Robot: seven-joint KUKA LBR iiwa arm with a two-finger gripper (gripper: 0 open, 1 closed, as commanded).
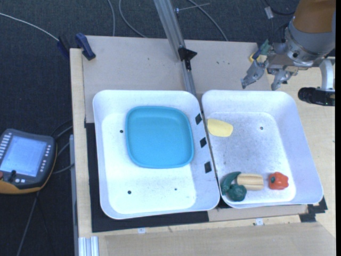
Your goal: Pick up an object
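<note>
The pincer (265, 80) hangs open and empty over the desk (138, 63), just beyond the right bin's (303, 143) far rim. Inside lie a yellow piece (219, 127), green vegetable (234, 186), wooden block (250, 181) and red pepper (277, 181). The approach appears underway; next, descend over one.

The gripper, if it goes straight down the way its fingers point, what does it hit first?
Probably the right bin's back rim or the bench just behind it; the gripper hangs open over that edge. Depth is unclear from this view.

Tool (265, 79) spread, empty, at upper right.
</note>
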